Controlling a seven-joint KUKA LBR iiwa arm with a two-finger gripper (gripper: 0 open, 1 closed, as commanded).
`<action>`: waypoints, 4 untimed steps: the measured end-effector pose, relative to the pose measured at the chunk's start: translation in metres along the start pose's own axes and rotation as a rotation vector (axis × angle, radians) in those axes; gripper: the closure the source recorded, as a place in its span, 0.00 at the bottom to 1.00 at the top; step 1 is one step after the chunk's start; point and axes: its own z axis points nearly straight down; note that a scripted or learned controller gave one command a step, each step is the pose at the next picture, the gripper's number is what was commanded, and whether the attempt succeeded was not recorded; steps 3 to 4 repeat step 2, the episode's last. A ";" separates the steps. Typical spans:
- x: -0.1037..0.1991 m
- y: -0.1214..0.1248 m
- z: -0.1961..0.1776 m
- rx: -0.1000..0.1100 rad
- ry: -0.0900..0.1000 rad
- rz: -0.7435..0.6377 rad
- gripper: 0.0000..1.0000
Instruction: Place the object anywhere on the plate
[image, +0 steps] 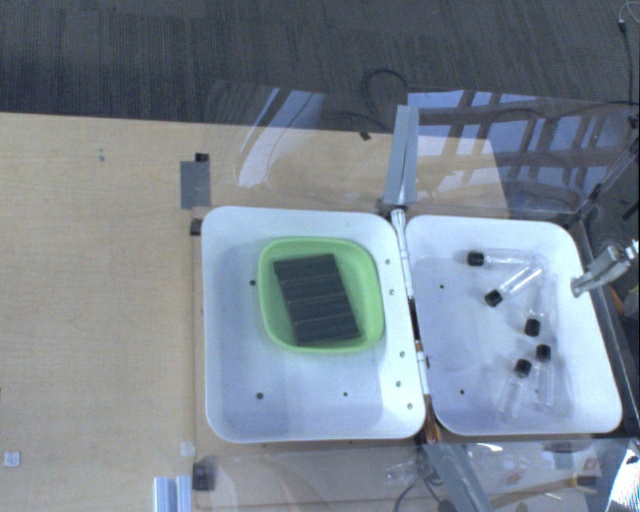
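A green square plate (371, 300) sits in the left white bin (222, 380). A dark grey ribbed block (317, 298) lies flat on the plate, slightly turned. Several clear vials with black caps, such as the vial (512, 284), lie scattered in the right white bin (450, 390). My gripper (605, 268) shows at the right edge of the camera view, above the right rim of the right bin, with nothing seen in it. It is far from the plate.
A grey metal post (402, 165) rises behind the seam between the two bins. The bench (95, 300) is bare wood to the left. Brackets and cables lie along the front edge under the right bin.
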 end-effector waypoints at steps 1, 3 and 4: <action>-0.003 0.000 0.018 -0.002 0.000 0.058 0.00; -0.004 0.000 0.005 -0.003 -0.002 -0.177 0.00; -0.004 0.000 0.005 -0.003 -0.002 -0.177 0.00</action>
